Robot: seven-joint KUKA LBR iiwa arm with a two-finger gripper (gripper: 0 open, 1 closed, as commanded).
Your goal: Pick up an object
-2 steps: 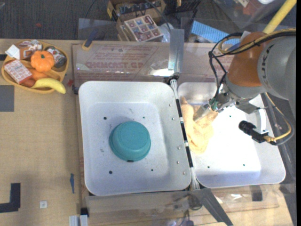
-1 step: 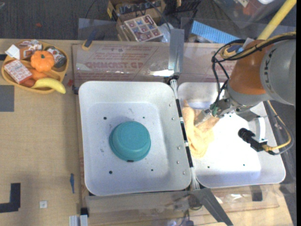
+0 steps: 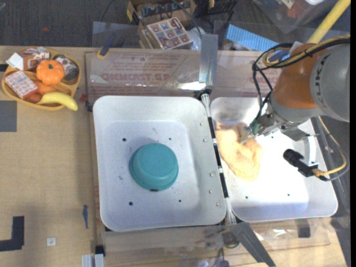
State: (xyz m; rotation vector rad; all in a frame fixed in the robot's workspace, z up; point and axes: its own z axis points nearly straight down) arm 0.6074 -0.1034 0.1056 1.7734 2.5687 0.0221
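A pale yellow, soft-looking lump (image 3: 241, 152) lies in the right bin (image 3: 295, 196), against its left side. My gripper (image 3: 251, 131) is down at the lump's upper edge, reaching in from the right, and seems to touch it. A teal bowl (image 3: 154, 166) sits upside down in the middle of the left bin (image 3: 111, 127).
A basket (image 3: 16, 90) with a small orange pumpkin (image 3: 50, 71), a banana (image 3: 59, 99) and packets stands on the bench at the far left. Clear plastic sheeting and boxes lie behind the bins. The right bin's front half is bare white floor.
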